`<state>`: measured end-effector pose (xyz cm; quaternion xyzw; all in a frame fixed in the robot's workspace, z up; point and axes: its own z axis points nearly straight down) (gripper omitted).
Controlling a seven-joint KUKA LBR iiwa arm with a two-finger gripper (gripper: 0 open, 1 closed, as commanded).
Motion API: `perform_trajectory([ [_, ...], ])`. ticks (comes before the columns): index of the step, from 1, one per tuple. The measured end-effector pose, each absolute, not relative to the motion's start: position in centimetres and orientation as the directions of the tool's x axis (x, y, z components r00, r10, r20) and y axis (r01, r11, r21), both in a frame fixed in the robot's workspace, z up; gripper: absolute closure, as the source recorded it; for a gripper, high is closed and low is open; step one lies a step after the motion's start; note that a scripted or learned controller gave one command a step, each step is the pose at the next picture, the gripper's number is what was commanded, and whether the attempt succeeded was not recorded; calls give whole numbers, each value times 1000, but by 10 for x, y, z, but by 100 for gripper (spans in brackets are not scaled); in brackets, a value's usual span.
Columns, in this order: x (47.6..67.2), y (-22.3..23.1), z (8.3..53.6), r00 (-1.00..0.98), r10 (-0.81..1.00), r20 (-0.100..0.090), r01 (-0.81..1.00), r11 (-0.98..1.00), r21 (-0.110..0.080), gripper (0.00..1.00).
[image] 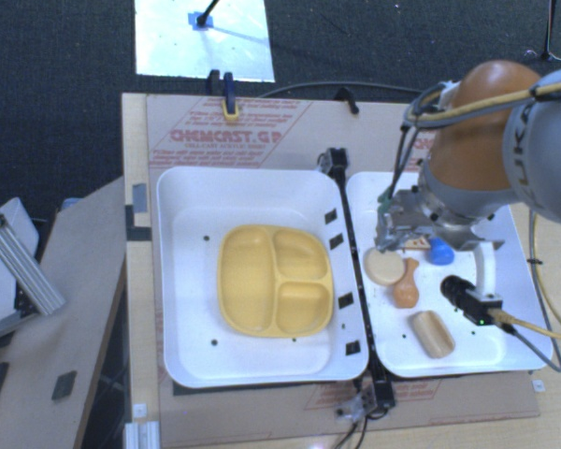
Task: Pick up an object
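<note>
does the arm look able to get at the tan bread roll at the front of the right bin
Probably yes. The bread roll lies apart from its neighbours with nothing over it, and the tool hangs over the same right bin, a short move away.

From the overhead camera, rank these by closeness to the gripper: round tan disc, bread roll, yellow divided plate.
1. Round tan disc, just below the gripper, right bin.
2. Bread roll, near the right bin's front edge.
3. Yellow divided plate, across the divider in the left bin.

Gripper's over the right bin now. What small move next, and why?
Probably lower the gripper straight down toward the round beige disc. It sits just above the disc's upper edge near the right bin's left side, with the orange piece and blue object close beside, so a short descent seems safest.
</note>
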<state>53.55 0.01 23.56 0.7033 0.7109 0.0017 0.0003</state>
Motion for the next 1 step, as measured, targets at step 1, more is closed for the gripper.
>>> perform_trajectory([
  [1, 537, 53, 223, -10, 1000, 2, 1000, 10, 0, 100],
])
